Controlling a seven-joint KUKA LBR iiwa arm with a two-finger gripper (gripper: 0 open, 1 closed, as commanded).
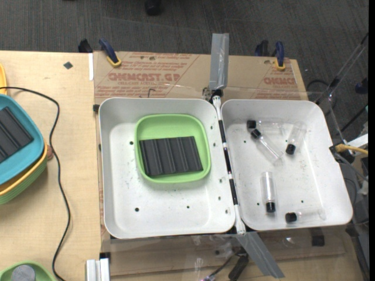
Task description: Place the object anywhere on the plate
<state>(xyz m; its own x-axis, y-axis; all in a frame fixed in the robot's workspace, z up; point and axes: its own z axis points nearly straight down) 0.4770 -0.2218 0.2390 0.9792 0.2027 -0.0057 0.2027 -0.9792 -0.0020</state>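
Whether the gripper is released or clenched cannot be told. The clear black-capped vials [268, 191] lie scattered in the right bin [328, 157], from its back-left corner to its front edge. The green plate [172, 148] sits toward the left bin's [117, 215] back edge, bearing a dark ribbed mat [171, 156].

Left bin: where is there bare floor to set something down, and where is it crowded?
In the left bin, bare floor runs below the green plate to the near wall, plus a strip along the left wall. The plate's middle holds a dark ribbed pad. The right bin is crowded with clear vials.
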